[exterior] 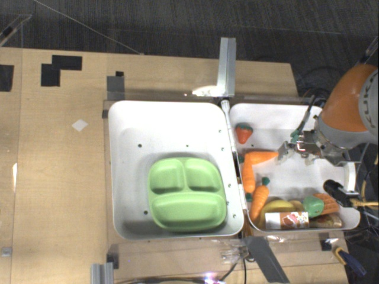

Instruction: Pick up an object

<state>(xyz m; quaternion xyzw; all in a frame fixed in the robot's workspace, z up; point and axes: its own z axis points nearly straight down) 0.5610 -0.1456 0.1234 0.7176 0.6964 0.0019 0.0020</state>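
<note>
The right bin (pixel 269 118) holds several toy foods. A red strawberry (pixel 243 133) lies near its back left. Below it lie an orange carrot piece (pixel 259 157), a second carrot (pixel 249 177) along the left wall and a third carrot (pixel 259 199). A yellow banana (pixel 280 206), a small bottle with a red label (pixel 287 219) and a green-and-orange vegetable (pixel 320 206) crowd the front edge. My gripper (pixel 301 147) hangs over the middle right of this bin, just right of the carrot piece, with nothing seen in it.
A green divided plate (pixel 186 193) sits in the left bin (pixel 136 129). A metal post (pixel 227 64) rises behind the wall between the two bins. The grey arm with its orange band (pixel 349 102) covers the right bin's far right side.
</note>
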